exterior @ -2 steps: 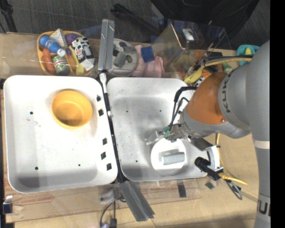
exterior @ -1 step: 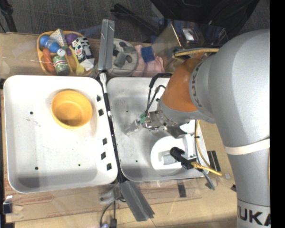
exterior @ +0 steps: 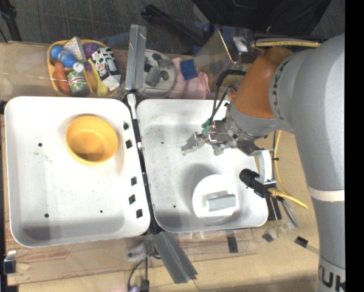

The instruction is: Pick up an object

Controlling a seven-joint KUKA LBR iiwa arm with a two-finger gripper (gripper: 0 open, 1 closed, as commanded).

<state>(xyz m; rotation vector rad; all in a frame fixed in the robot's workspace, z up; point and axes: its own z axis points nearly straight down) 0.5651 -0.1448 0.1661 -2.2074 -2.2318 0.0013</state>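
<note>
Arm [exterior: 303, 102]: being extended from the right over the right bin [exterior: 169, 212]; approach step judged underway. Gripper [exterior: 194, 142]: being held open, nothing between fingers. White dish [exterior: 215, 199]: lying near-right, a descent being required next. Yellow bowl [exterior: 92, 139]: left bin [exterior: 24, 224]. Wooden bench [exterior: 24, 59]: supporting everything.

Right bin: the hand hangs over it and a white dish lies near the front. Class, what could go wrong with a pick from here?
1. The hand hangs over bare floor of the right bin, apart from the white dish; closing here would likely catch nothing.
2. The dish looks low and round, so it may slip.
3. The yellow bowl sits in the left bin, across the divider.
</note>
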